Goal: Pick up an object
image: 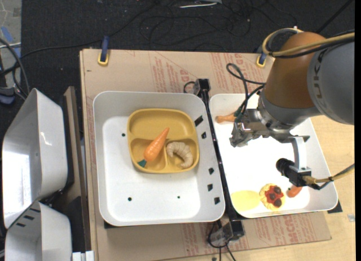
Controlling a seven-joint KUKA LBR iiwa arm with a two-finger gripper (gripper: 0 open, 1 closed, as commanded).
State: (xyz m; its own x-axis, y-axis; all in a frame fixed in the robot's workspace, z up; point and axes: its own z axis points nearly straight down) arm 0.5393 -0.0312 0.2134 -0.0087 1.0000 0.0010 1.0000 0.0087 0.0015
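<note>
Camera view, looking down at a slant on the bench. Reaching in from 3 o'clock, the arm, with the gripper hanging over the right bin toward that bin's 10 o'clock. Cannot tell how wide the gripper stands, since the wrist and cables hide it from above. Nothing seen in its hold.

Nearest candidate: a small orange stick, lying at 11 o'clock in the right bin, just beside the gripper and hard against the bin's wall. Cannot tell whether touched or just apart.

Along the same bin's 6 o'clock edge, well apart from the gripper: a flat pale yellow piece at 7 o'clock, a round toy with red topping touching it at 6 o'clock, a small orange bit at 5 o'clock.

In the left bin, a yellow divided plate holding a toy carrot and a pale shrimp, each in its own compartment.

Judged as the approach step, nothing picked yet. Next move likely: shift toward 11 o'clock, centre over the orange stick, descend, close, then lift. Risk: too little room beside the wall, and a slim piece apt to roll or slip.
</note>
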